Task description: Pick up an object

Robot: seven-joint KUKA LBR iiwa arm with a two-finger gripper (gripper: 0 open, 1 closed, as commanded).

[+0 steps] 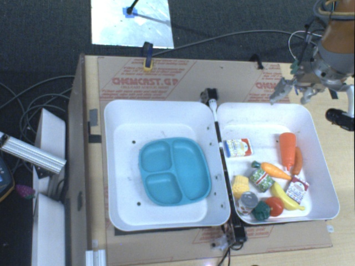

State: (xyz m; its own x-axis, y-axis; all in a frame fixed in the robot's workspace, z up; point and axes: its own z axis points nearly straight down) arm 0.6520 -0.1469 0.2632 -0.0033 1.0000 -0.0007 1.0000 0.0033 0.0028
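arm (335,32): I see it reaching in at upper right, orange band above wrist | gripper (294,93): pointing down-left | fingers (279,91): spread apart, holding nothing

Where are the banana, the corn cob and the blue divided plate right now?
banana (284,197): camera view, mid-length of its yellow body.
corn cob (240,185): camera view, middle of the kernels.
blue divided plate (191,170): camera view, floor of its largest compartment.

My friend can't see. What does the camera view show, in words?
A robot gripper hangs open above the far edge of the right bin, which holds toy food. The left bin holds a blue tray.
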